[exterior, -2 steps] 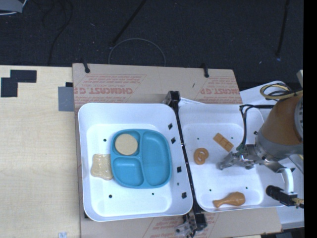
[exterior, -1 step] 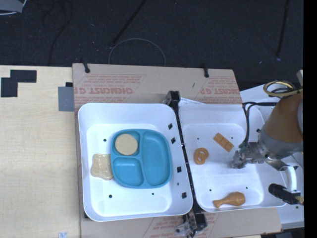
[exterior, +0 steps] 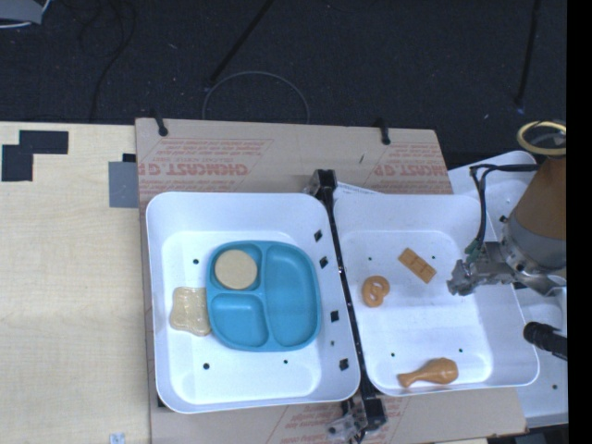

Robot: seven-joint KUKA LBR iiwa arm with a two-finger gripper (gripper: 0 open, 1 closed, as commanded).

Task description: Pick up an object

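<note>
The right bin (exterior: 435, 220) holds a brown pretzel (exterior: 375, 290), an orange cracker-like piece (exterior: 417, 265) and a tan drumstick (exterior: 428, 374) near its front wall. My gripper (exterior: 463, 278) hangs at the right side of that bin, just right of the cracker piece and apart from it. Nothing shows between its fingers. In the left bin (exterior: 176, 220) lies a blue divided tray (exterior: 264, 296) with a round tan cookie (exterior: 235, 269) in its upper-left compartment. A pale bread slice (exterior: 190, 310) lies against the tray's left edge.
A black divider (exterior: 338, 285) runs between the two bins. Both bins rest on a cardboard sheet (exterior: 277, 160). A wooden bench surface (exterior: 65, 285) lies to the left. The arm's orange band (exterior: 553, 202) stands at the right edge.
</note>
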